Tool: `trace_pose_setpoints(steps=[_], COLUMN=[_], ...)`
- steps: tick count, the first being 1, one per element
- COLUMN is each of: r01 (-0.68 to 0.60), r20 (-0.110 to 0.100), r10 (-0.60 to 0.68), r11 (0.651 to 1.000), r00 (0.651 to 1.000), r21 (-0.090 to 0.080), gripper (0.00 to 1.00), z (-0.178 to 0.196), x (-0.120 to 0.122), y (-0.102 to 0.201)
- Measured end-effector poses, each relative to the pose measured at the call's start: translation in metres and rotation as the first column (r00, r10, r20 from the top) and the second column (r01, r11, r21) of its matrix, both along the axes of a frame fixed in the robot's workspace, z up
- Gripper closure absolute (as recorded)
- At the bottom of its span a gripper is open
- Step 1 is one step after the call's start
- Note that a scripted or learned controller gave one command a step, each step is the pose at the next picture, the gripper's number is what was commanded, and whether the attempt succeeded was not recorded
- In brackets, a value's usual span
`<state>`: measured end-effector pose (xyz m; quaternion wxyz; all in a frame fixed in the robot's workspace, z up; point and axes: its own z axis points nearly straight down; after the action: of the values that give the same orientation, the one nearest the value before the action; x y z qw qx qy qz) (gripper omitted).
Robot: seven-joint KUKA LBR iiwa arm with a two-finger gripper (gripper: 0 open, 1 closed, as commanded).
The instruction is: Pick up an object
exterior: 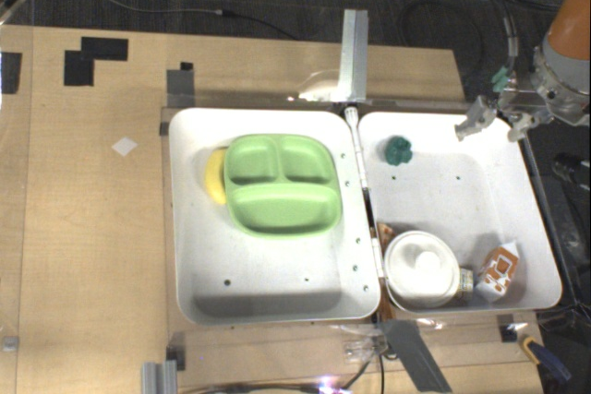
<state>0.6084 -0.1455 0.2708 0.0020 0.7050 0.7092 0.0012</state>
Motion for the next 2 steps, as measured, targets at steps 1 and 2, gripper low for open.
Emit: trace_pose_setpoints(steps=[1, 2], r01=[-0.159, -0.205], r20=[-0.002, 0.000], r10=[0.159, 0.205], r11=[0.987, 0.979], r00=[0.987, 0.979], r21=[0.001, 0.000], gripper=[0.00, 0.00], z=[-0.127, -0.180], x=[-0.026, 0.042], y=[0.056, 0.039])
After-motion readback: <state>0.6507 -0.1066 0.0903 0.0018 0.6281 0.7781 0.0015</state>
